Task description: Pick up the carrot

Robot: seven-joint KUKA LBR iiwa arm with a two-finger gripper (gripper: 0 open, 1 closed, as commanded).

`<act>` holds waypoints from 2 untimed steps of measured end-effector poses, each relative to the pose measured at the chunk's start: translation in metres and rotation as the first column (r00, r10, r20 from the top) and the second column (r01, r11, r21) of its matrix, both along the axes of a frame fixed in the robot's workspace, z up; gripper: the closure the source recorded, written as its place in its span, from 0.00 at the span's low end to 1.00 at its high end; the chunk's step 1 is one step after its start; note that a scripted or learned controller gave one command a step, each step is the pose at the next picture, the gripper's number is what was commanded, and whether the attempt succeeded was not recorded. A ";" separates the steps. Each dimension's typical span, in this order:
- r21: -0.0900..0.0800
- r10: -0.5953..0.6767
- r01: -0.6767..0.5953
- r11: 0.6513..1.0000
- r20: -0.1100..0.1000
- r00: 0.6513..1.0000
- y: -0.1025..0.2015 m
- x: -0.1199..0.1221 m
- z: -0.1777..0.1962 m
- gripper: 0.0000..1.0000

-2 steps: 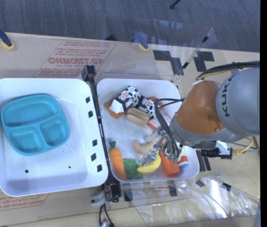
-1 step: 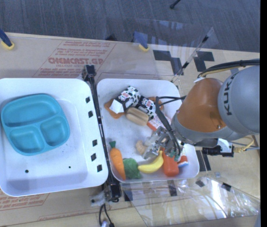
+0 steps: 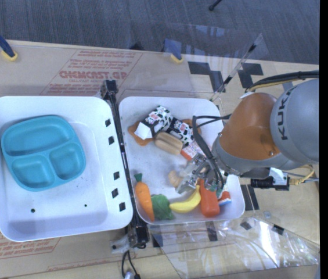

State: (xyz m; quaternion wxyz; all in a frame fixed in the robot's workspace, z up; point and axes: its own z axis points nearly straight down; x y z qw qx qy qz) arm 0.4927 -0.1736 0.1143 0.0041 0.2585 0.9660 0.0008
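Currently the gripper (image 3: 194,176) hangs low in the right bin (image 3: 229,186), lower centre of frame; whether it grips anything I cannot tell. Well left of it, the carrot (image 3: 144,197) lies against the bin's lower-left wall, beside green lettuce (image 3: 161,207). Judging this the approach step: it must shift left and descend

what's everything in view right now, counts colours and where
orange toy carrot with green top: 1, orange, right bin, front-left
green leafy toy vegetable: 1, green, beside the carrot
yellow toy banana: 1, yellow, right bin front
red-orange toy piece: 1, by the banana, under the gripper
black-and-white cow-patterned toy: 1, right bin rear
tan toy bread roll: 1, right bin middle
blue compartment tray: 1, left bin
shallow white bins: 2, side by side
gripper: 1, metallic, over right bin
grey arm with orange band: 1, from right
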 end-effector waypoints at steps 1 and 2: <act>0.000 0.001 -0.001 1.000 -0.004 1.000 0.035 -0.014 0.061 1.00; -0.001 0.007 -0.007 1.000 -0.004 1.000 0.035 -0.013 0.070 1.00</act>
